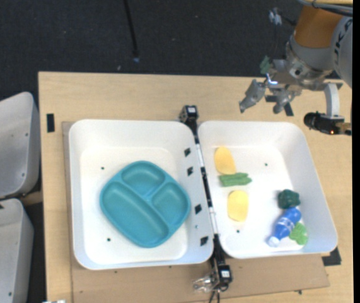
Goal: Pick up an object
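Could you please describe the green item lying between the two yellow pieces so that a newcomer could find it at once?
Start at the right-hand shallow white bin and go to its left side, near the divider. There a flat, elongated green piece lies crosswise between two yellow oval pieces, one above and one below. It is the only green thing there.

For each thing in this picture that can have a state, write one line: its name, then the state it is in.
Gripper: open, holding nothing, raised beyond the right bin's far rim.
Teal divided plate: lying flat in the left bin, compartments bare.
Blue bottle: lying on its side in the right bin.
Two yellow pieces: lying flat, apart.
Green bean-like piece: lying flat between them.
Dark green piece: resting near the bottle.
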`<act>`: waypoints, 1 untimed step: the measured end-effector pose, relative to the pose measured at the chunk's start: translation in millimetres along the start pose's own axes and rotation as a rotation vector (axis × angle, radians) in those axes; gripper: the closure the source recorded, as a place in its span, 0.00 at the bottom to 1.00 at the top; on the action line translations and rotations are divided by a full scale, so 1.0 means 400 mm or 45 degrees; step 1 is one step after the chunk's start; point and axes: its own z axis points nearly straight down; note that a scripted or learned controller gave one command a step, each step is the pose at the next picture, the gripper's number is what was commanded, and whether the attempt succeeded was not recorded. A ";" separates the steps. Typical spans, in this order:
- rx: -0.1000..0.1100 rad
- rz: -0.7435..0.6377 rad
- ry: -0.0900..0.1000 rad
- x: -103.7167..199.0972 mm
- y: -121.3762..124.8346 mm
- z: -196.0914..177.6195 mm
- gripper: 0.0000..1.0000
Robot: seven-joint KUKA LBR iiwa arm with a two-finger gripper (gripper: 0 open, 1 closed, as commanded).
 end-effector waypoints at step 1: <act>-0.012 -0.003 -0.002 0.001 0.002 -0.020 0.00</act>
